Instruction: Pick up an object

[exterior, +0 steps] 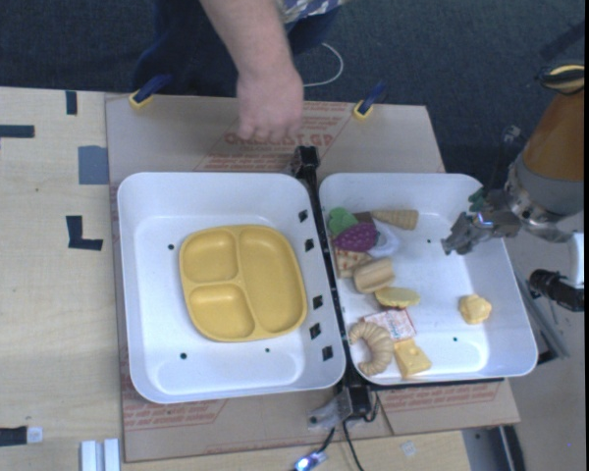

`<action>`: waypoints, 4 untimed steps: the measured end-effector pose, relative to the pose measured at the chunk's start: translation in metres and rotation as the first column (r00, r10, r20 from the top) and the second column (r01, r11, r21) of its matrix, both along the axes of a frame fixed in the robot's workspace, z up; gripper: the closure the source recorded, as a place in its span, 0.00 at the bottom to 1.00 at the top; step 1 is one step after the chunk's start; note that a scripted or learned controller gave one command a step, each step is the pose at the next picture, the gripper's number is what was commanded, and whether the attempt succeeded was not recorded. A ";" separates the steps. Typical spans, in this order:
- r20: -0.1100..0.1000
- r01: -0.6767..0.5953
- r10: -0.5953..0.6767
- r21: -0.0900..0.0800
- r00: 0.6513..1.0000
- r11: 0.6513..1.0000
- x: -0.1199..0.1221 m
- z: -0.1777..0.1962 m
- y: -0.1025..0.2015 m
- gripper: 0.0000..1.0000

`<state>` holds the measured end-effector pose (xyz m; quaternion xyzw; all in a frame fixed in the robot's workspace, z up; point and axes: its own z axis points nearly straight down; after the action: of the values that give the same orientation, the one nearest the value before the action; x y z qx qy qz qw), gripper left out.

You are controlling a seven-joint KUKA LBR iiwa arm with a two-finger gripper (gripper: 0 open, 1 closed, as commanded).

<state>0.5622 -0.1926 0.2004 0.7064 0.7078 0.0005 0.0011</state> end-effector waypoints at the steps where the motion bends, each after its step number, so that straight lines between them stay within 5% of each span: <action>1: -0.001 0.000 0.000 0.000 1.000 1.000 0.001 0.025 0.001 1.00; 4: -0.002 -0.005 0.005 0.003 1.000 1.000 0.061 0.024 0.155 1.00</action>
<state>0.6228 -0.0378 0.2239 0.7045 0.7097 0.0008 -0.0005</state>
